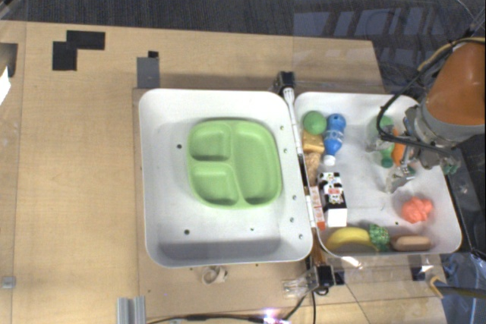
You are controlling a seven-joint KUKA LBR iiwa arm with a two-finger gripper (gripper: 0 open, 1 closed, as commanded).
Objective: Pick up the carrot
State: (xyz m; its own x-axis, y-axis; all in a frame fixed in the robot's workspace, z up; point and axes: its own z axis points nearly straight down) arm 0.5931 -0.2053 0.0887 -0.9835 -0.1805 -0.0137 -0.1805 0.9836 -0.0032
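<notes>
We see the gripper [400, 172] low inside the right bin [449, 197], w/ the carrot [398, 155] just beside the jaws on their far side, touching or nearly touching the wrist body. Only a small orange piece of it shows, plus a green bit next to it that could be its top. We cannot tell if the jaws are open or closed, nor if anything sits between them.

Biggest risk, in our judgement: the jaws close on air or clip only the carrot end, bc the carrot looks to be behind the tips, not between them. Second risk: the arm pushes the carrot against the bin wall. Smaller risk: the coral-pink toy [416, 209], near the jaws on their near side, gets taken by mistake, since its colour is similar.

Containers, largest first. The left bin [163, 163], well apart from the jaws to their left, holds a green divided plate [231, 162]. The right bin, around the jaws, holds approx. these: a banana [348, 238], a sausage-like item [411, 243], a blue bottle [332, 134], a black-and-white carton [332, 192], a green ball [314, 121] and a small green leafy piece [379, 236]. All lie left of or nearer than the jaws.
</notes>
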